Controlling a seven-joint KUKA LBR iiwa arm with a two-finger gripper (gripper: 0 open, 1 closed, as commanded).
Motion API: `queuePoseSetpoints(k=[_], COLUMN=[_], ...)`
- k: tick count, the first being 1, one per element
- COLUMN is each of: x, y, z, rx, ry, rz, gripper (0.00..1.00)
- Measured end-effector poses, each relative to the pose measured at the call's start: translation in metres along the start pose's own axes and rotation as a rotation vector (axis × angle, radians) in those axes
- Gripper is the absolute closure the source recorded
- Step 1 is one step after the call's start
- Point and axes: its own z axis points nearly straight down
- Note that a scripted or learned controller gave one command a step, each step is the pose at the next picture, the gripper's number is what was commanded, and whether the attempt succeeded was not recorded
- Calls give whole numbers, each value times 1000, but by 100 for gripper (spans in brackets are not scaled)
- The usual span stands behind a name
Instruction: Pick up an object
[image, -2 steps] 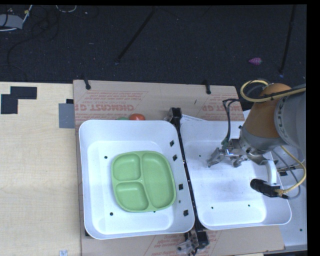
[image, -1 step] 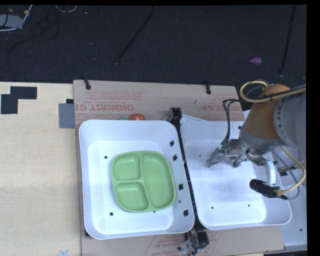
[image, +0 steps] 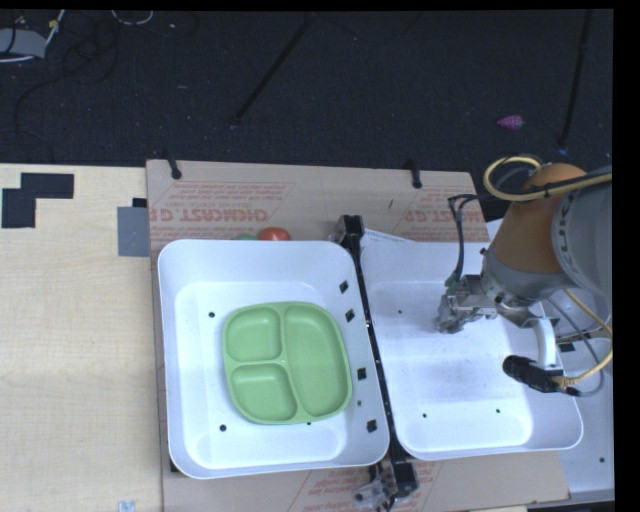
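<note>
A light green divided plate (image: 287, 362) with three compartments lies flat in the middle of the left bin (image: 190, 300). My gripper (image: 452, 318) reaches down into the right bin (image: 470, 420), close to its floor in the back half, well to the right of the plate. I see no object at the gripper's tip. The grey arm with its orange band comes in from the right edge.
A small red-orange thing (image: 273, 236) with a green bit beside it lies on the cardboard just behind the left bin's back wall. A black divider strip (image: 365, 330) runs between the two bins. Pale bench surface extends to the left.
</note>
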Motion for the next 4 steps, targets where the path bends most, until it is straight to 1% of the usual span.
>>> queuePoseSetpoints(k=[1, 2, 3, 4], x=[-1, 0, -1, 57], y=[-1, -5, -4, -7], z=[-42, -104, -144, -148], rx=[-5, -8, -6, -2], ry=[-1, -2, -2, 0], rz=[-1, -7, -7, -10], gripper=[100, 100, 100, 100])
